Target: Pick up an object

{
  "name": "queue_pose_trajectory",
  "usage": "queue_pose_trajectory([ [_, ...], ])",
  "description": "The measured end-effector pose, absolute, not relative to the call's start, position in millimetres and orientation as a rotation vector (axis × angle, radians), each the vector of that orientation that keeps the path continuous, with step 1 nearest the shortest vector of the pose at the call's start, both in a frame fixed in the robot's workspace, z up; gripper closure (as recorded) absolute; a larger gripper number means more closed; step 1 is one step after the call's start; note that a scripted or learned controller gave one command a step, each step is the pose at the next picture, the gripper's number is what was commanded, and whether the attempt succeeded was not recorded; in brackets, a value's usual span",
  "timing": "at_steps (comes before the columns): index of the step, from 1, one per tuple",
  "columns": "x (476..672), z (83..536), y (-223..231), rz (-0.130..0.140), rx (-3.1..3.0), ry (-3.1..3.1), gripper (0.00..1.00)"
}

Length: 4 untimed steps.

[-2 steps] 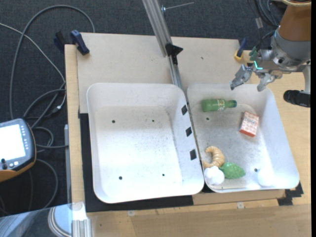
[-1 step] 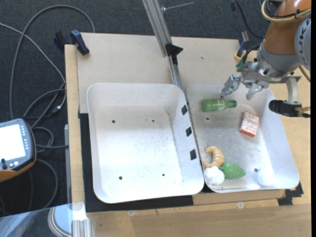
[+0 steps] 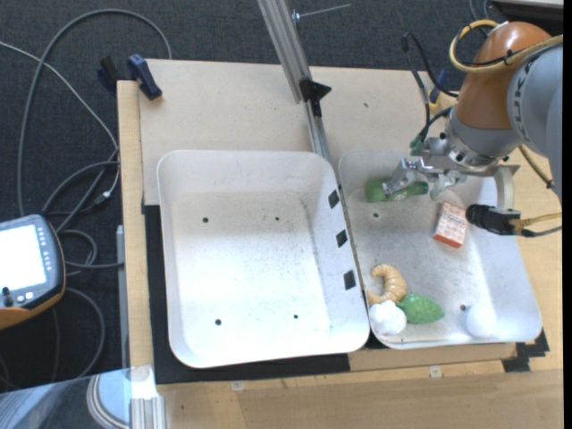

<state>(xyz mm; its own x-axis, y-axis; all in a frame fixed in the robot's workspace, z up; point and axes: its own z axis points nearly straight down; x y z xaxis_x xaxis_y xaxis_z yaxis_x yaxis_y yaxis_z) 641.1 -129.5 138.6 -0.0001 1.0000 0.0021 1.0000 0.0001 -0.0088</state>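
Hovering my gripper (image 3: 422,179) low in the right bin (image 3: 509,266), I see a green object (image 3: 386,189) lying just left of the fingertips, long axis running left-right; whether the jaws are parted or gripping it, I cannot tell.

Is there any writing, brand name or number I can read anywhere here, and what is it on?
No text reads clearly.
Small orange and white box in the right bin: it has printing, too blurred to read.
Handheld screen device at the left edge: bright display, nothing legible.
Arm and hand: no readable markings.
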Motion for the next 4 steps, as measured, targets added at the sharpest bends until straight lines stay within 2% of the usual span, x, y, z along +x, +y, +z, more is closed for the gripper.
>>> queue_pose_trajectory([
  [1, 639.7, 89, -128, 0.007, -2.216, -2.216, 0.00],
  [2, 642.2, 104, -128, -0.001, -2.220, -2.221, 1.00],
  [4, 642.5, 196, -133, -0.007, -2.224, -2.226, 1.00],
])
